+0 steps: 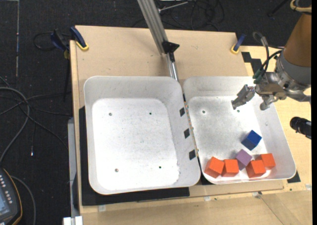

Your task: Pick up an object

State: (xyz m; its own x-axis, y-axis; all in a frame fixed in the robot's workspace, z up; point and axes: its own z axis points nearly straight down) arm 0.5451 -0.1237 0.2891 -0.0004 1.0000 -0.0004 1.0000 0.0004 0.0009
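In the right bin [218, 115] a blue cube [252, 139] lies toward the near right. Along the near rim sit several orange cubes [214, 166] [230, 167] [256, 168] [268, 160] and a purple cube [243, 157] among them. My gripper [255, 98] hangs above the bin's far right part, well behind the blue cube. Its two fingers [242, 96] are spread open with nothing between them.
The left bin [99, 120] lies beside the right one, with black clips [187, 132] along the shared edge. A metal pole [148, 11] slants in from the back. Yellow clamps [79, 40] [237, 43] hold the bench's far corners.
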